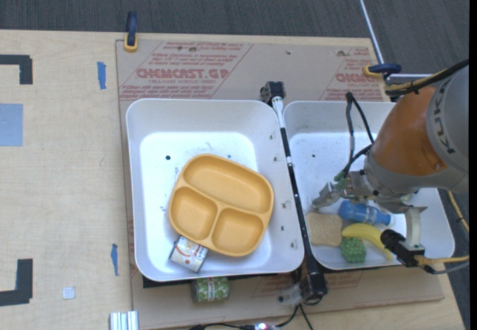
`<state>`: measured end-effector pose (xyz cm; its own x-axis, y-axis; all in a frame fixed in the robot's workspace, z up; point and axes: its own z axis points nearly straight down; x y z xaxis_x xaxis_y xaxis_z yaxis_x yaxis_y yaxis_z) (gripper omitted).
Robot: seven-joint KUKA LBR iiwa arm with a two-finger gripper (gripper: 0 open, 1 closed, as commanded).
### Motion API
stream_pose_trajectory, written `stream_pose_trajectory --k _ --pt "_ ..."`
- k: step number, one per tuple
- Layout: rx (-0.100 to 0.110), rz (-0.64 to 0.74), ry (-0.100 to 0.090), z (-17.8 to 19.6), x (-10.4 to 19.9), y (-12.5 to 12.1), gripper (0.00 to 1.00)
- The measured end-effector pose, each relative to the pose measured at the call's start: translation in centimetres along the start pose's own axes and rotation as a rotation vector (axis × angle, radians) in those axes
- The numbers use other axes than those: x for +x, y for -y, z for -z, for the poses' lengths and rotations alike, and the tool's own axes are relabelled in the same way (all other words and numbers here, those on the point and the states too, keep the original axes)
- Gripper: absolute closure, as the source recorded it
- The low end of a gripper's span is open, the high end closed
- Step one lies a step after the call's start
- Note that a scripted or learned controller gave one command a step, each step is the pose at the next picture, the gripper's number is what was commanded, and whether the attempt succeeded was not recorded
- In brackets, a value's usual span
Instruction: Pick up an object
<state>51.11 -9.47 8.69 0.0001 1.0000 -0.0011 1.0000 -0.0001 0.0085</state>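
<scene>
Bottle (364,212), blue, lay in the right bin (320,124), in the near half. Its long axis ran roughly left to right, the right end tilted slightly toward the near wall; which end carried the cap could not be determined. Banana (364,233) lay just beside it on the near side, long axis left to right, the right end curving toward the near wall. Broccoli (353,249) sat against the banana's near edge. Bread (324,229) lay flat to the left of the banana, by the bin's left wall.

Gripper (329,195) was low over the bin floor, just left of the bottle and above the bread. Whether it was spread or closed could not be determined, and no object was visible in its grasp. Arm (410,135) entered from the right, wrist bent down over the bottle's far side.

Left bin (138,172) contained a plate (221,204), yellow with three compartments, and a can (188,254) touching the plate's near-left edge.
</scene>
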Motion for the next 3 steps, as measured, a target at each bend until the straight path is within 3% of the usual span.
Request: stream_pose_trajectory --k 1,2,3 --pt "-0.001 0.000 0.000 0.0 0.1 2.8 0.00" --pt "0.002 0.001 0.000 -0.1 -1.0 -6.1 0.00" --pt "0.004 0.000 -0.001 0.0 -0.3 1.9 0.00"
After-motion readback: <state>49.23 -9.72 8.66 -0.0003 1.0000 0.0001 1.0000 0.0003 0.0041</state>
